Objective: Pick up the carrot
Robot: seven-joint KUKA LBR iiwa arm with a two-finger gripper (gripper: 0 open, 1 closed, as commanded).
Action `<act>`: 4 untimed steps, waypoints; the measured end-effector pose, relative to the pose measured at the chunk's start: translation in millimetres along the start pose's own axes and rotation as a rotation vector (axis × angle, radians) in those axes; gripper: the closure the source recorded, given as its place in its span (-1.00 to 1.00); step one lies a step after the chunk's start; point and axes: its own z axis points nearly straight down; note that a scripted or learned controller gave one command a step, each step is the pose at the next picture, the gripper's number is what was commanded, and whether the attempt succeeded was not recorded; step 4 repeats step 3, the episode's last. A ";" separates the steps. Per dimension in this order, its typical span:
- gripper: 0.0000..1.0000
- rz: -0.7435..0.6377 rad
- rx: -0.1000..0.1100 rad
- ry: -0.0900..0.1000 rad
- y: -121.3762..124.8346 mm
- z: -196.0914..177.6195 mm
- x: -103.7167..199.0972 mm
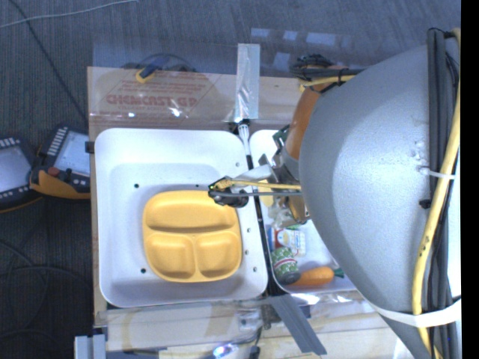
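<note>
The grey arm [374,163] covers most of the right side of the view and hides a big part of the right bin [262,144]. The left bin [120,155] is fully visible. It holds a yellow divided plate [191,234], which lies closer to the bin's right wall and near edge.

The gripper [281,167] is above the right bin, close to its left wall and more toward the far edge. The view does not show if it is open or closed, so I cannot tell, and I see nothing held in it.

A white packet with red print [288,239] lies along the left wall of the right bin. A small round green thing [283,264] is just beyond it, toward the near edge.

The carrot [314,277] is at the near edge of the right bin, near its left corner. It lies flat and just beside the green thing; I cannot say if they touch.

In my judgement the step is the approach. The gripper should travel along the left wall toward the near edge and open well before going down. It should close across the carrot's width at the middle, because the thin end can slip. The green neighbour and the bin's edge leave little room.
</note>
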 end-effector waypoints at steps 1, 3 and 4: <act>1.00 -0.040 -0.003 0.023 7.4 -178.0 -40.5; 1.00 -0.036 -0.001 0.016 -20.1 10.5 -19.3; 1.00 -0.036 -0.001 0.016 -20.1 10.5 -19.3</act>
